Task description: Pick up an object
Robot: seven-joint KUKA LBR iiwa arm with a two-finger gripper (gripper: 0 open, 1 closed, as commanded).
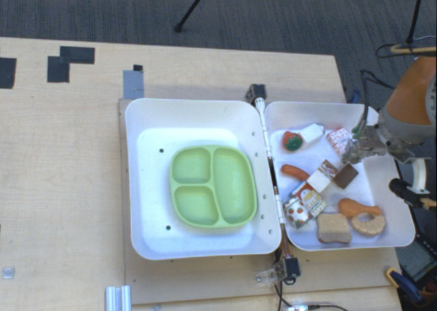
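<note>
My gripper (356, 150) hangs low over the back right part of the right bin (407, 234). It sits just right of a pink and white wrapped item (336, 139) and just above a dark brown block (346, 176). I cannot make out anything held in it. Further left in the same bin lie a red strawberry (293, 141), a white piece (311, 132) and a red sausage (295, 171). A small printed carton (304, 205), a slice of bread (334, 229), a doughnut (369, 224) and an orange pastry (352, 206) fill the front.
The left bin (143, 166) holds a green divided plate (213, 186). The arm's orange band (412, 91) and grey wrist rise over the right bin's far right edge. Black clamps (257, 92) sit where the bins meet.
</note>
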